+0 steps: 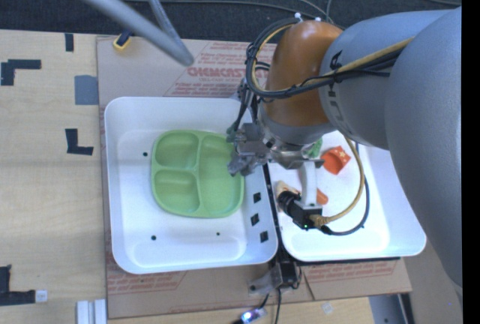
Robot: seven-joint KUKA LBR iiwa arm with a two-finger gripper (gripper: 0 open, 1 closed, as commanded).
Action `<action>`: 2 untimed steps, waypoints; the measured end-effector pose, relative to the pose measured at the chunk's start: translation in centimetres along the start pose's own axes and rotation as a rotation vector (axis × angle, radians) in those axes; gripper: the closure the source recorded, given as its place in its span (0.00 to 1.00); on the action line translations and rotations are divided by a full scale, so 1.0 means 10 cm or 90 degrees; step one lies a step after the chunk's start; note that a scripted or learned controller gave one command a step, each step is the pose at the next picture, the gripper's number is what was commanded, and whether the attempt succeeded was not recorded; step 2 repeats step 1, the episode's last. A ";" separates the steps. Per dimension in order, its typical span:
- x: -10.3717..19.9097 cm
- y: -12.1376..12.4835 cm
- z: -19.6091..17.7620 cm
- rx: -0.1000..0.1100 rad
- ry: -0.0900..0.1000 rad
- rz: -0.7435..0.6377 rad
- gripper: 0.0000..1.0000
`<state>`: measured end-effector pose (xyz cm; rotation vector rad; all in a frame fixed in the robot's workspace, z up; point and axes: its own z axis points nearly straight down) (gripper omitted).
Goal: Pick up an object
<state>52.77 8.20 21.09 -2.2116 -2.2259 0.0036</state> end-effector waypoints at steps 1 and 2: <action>-0.03 0.01 0.00 -0.001 -0.001 0.003 0.00; -0.03 0.01 0.00 -0.001 -0.001 0.003 0.00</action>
